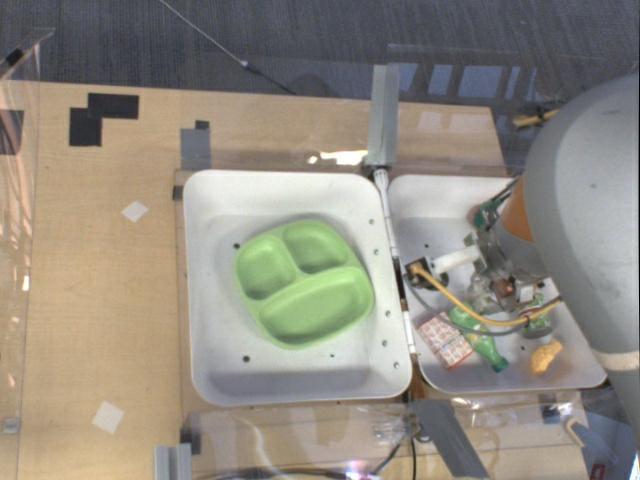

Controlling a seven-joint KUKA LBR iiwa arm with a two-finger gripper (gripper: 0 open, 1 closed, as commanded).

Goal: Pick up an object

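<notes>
Camera view from above has your gripper down low in the right bin, roughly mid-bin. The big grey arm covers that bin's whole right side. Heads up: you can't tell from this angle whether the gripper is spread or pinched together, because the wrist hardware sits right on top of it. You can't see anything held in it either.

The closest thing is a long green plastic piece. It lies flat and slanted on the bin floor, just on the near side of the gripper. Whether the two actually touch, you can't tell.

Right up against its left side is a small red-and-white checked packet, lying flat near the wall between the two bins. On the green piece's other side, a yellow-orange lump sits toward the front right corner. It's a little apart from the green tip and right at the arm's edge.

Further out, the left bin holds a green divided plate with three compartments, sitting about in the middle and turned at an angle. It's well apart from the gripper, with the bin walls in between.

Both bins sit on the tan bench.
</notes>
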